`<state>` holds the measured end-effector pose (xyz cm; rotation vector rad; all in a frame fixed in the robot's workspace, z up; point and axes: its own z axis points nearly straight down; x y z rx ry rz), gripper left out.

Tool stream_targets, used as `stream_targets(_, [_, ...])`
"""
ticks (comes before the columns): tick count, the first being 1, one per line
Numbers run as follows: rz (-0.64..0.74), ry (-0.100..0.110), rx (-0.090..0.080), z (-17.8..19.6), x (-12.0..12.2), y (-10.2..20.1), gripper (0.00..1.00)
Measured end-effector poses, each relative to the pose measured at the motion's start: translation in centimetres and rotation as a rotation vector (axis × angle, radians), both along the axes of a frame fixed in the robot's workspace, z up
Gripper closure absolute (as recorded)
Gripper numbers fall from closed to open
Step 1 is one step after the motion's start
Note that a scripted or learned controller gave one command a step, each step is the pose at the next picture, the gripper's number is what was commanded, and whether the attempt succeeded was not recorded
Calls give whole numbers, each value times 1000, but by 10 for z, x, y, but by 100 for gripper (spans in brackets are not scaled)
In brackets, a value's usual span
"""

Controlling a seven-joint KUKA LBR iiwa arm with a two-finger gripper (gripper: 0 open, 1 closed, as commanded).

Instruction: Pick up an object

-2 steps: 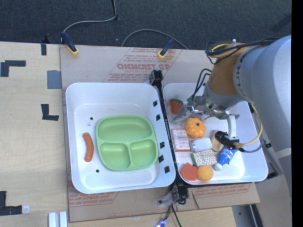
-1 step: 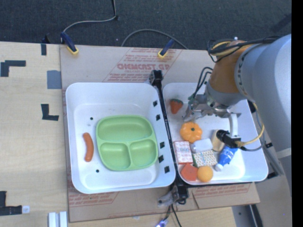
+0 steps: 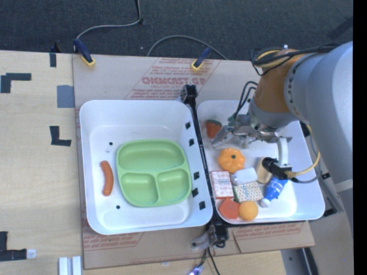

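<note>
My gripper [image 3: 229,138] hangs low in the right bin [image 3: 304,211], near its far left part. It sits just above an orange pumpkin toy [image 3: 231,160] and just right of a small red-orange piece with a green top [image 3: 213,129]. Nothing can be seen held in it. Closer to the front of this bin lie a pink box [image 3: 221,183], a speckled packet [image 3: 248,191], a blue bottle [image 3: 274,190], a red piece [image 3: 229,208] and an orange ball [image 3: 249,211].
The left bin [image 3: 92,125] holds a green divided plate [image 3: 153,172] and an orange-red sausage [image 3: 106,178] to its left. A black divider [image 3: 198,153] with clips separates the bins. The grey arm [image 3: 321,96] covers the right bin's far right side.
</note>
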<state>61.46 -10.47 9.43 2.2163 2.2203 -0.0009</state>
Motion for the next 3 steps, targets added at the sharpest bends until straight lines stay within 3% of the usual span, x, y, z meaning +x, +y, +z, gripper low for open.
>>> stream_targets(1, [-1, -3, 1, -8, -34, 7, 0])
stream_targets(2, [0, -1, 1, 0, -34, 7, 100])
stream_targets(3, [1, 5, 4, 89, -56, 62, 100])
